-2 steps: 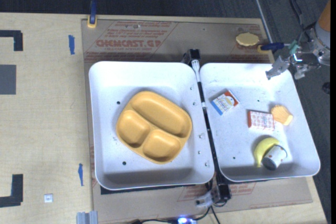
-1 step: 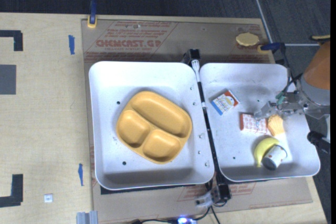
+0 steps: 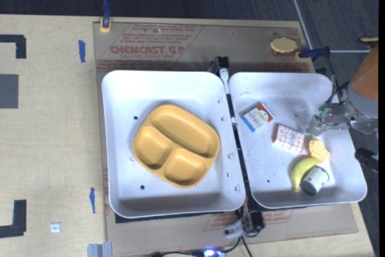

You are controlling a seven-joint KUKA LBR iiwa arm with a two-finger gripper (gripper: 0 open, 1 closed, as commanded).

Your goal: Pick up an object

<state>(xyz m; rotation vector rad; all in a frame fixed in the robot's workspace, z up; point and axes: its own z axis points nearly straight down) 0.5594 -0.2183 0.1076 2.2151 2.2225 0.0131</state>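
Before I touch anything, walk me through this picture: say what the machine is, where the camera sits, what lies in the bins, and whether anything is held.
The picture comes from one fixed camera above the bench, looking down at a slant. The machine is a robot arm, grey with an orange band, reaching in from the right; its gripper is a two-finger claw, and it hangs over the upper right part of the right bin. I cannot tell whether the claw is open or shut, and nothing visibly sits in it.

Two shallow white bins stand side by side. The left bin holds a yellow divided tray. The right one holds a small blue and red card, a red and white packet, an orange piece, a banana and a grey can lying against the banana.
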